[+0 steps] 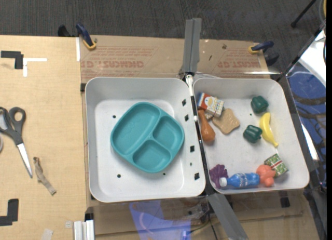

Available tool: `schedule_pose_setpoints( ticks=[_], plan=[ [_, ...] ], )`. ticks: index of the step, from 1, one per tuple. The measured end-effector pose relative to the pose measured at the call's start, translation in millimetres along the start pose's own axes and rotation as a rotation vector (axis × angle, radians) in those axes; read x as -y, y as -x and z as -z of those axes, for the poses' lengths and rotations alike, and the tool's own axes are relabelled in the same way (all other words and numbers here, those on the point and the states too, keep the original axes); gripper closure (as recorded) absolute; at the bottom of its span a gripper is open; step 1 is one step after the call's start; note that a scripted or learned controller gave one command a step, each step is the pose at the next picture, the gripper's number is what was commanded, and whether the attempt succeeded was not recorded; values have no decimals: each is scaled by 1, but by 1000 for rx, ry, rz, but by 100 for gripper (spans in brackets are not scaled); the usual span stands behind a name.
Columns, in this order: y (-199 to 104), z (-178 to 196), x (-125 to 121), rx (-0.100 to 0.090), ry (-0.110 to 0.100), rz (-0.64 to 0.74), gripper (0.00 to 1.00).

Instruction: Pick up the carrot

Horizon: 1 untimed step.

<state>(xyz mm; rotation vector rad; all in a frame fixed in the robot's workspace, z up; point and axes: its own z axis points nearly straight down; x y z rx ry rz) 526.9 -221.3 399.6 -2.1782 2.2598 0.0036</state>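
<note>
Looking down on my table [36, 182], pale wood beside dark carpet, I see the carrot [206, 129] lying against the left wall of the right bin [290, 130], a teal plate [148, 137] in the left bin [96, 130], scissors [18, 135] nearby, and cannot tell how my jaws stand.

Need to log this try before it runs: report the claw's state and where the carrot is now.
Claw: not in view, so its state cannot be told.
Orange toy carrot: lying untouched at the left wall of the right shallow white bin.
</note>
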Motion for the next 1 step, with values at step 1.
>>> schedule_pose_setpoints(
  ticks=[1],
  plan=[
    [5,-17,96,0,-3,238,100]
  ],
)
